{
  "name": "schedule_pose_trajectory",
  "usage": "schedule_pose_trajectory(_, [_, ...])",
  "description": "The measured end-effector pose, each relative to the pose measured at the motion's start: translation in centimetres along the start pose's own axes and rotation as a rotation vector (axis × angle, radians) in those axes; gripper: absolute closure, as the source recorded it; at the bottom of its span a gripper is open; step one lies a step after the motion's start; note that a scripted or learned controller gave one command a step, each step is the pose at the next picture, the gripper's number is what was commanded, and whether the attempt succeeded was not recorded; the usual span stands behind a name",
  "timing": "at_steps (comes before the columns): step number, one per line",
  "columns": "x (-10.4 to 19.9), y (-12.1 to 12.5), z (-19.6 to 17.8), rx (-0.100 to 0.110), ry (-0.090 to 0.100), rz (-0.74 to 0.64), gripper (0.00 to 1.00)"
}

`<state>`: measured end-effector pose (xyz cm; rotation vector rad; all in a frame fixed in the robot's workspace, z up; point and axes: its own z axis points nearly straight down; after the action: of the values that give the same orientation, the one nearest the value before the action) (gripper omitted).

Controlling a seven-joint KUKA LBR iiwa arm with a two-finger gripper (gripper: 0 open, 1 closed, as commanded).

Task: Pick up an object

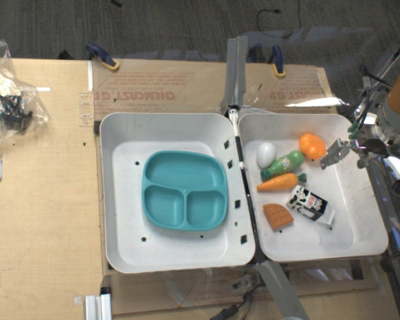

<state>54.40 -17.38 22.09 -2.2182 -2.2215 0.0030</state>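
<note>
Poised over the right edge of the right bin [360,242], the claw [342,151] hung at the end of the grey arm [393,122], whose orange band sat close to the frame's edge. Whether its fingers were spread or closed could not be told from the camera view; nothing could be seen between them.

Just to the claw's left lay an orange fruit [312,145], the nearest item to it. Further left and slightly lower rested a green bottle-shaped toy [285,164], with a white egg [266,154] touching its far end. Below these, an orange carrot [278,183] lay crosswise, just beside the green toy. Lower left of the claw sat a small black-and-white carton [309,205], tilted, and beside that a tan cracker-like piece [278,216].

Well to the claw's left, past the divider between the bins, the left bin [120,199] held a teal plate [185,191] with three compartments. Far off on the bench [40,212], at the opposite side from the claw, lay a clear plastic bag [10,89] with dark bits inside. Two blue clamps [101,55] gripped the cardboard behind the bins.
</note>
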Motion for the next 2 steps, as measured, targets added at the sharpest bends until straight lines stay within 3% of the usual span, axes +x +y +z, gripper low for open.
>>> schedule_pose_trajectory(1, [3.95, 0.11, 12.93, -0.002, 0.000, -0.287, 0.00])
schedule_pose_trajectory(2, [3.83, 0.12, 11.98, -0.003, 0.000, -0.284, 1.00])
